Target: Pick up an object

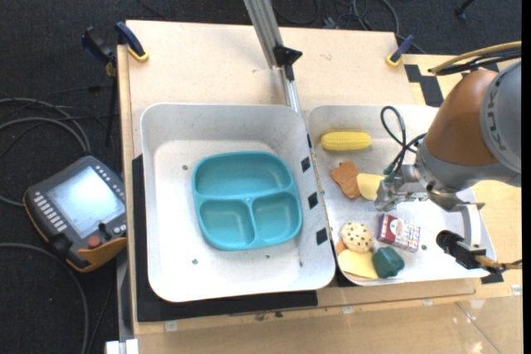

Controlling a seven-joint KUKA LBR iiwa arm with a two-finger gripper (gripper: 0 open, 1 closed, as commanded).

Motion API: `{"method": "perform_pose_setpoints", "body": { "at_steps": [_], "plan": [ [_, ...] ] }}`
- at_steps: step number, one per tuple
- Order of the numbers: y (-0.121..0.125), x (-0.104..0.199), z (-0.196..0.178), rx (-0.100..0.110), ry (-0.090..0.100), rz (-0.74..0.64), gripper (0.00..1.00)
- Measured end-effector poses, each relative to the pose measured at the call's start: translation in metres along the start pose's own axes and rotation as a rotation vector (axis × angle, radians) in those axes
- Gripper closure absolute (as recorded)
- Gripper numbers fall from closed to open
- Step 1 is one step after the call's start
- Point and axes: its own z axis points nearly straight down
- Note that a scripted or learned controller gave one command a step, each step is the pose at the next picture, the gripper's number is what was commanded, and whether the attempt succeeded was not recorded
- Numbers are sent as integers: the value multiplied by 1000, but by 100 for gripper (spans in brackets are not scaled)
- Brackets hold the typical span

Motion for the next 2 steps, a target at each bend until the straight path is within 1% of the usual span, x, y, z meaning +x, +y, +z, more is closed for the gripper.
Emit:
{"method": "perform_pose_setpoints", "body": {
  "at_steps": [1, 2],
  "plan": [
    [0, 10, -57, -1, 1, -4, 100],
    [0, 9, -99, -1, 0, -3, 100]
  ]
}}
